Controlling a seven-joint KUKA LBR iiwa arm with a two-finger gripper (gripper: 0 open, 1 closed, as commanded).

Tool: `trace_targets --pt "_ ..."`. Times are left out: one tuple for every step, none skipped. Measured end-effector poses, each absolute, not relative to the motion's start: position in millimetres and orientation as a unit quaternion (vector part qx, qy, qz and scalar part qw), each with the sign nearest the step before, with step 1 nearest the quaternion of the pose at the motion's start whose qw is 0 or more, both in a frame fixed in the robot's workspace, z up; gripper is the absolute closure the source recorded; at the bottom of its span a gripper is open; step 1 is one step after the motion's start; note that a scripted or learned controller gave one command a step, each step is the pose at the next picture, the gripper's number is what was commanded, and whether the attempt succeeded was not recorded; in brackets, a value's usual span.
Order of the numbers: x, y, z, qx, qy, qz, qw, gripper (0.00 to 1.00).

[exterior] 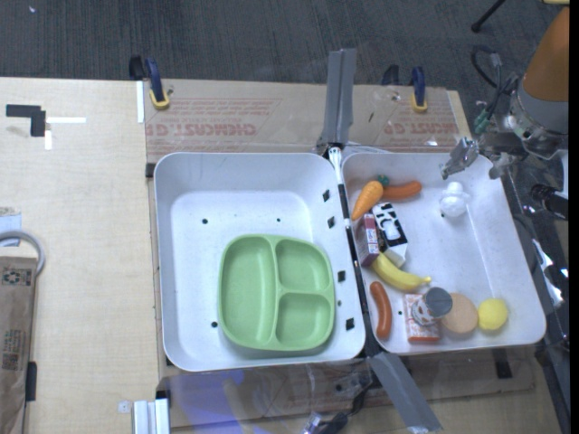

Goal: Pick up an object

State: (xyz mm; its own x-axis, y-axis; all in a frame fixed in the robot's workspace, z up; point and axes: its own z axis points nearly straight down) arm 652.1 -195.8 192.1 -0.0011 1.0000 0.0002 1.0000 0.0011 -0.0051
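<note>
A green three-compartment plate [276,293], smooth moulded plastic with rounded corners, is seen lying in the left bin [181,242] at centre frame; nothing else is visible in that bin. To its right, the right bin [507,242] is crowded with toy food: an orange carrot [365,199] and a slimmer one [403,189] at the bin's upper left, a black-and-white carton [389,225] and a dark red packet [369,236] below them, then a curved yellow banana [399,274], a red sausage [382,310], a printed box [422,320] touched by a grey round piece [438,301], a tan disc [460,316] and a glossy lemon [493,315] along the lower edge. A small white rounded object [452,202] lies apart near the bin's upper right.

The gripper [463,155] is pictured at the upper right rim of that bin, above the white object; whether its fingers are spread or closed cannot be told. Nothing is seen held, so the pick is judged not yet made: every candidate object lies in the right bin, and the whole of descent, grasp and lift remains.
</note>
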Motion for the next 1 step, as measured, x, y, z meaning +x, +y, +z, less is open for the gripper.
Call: trace_targets --pt "655.3 -157.0 110.4 -0.726 -0.688 0.0010 0.000 0.00"
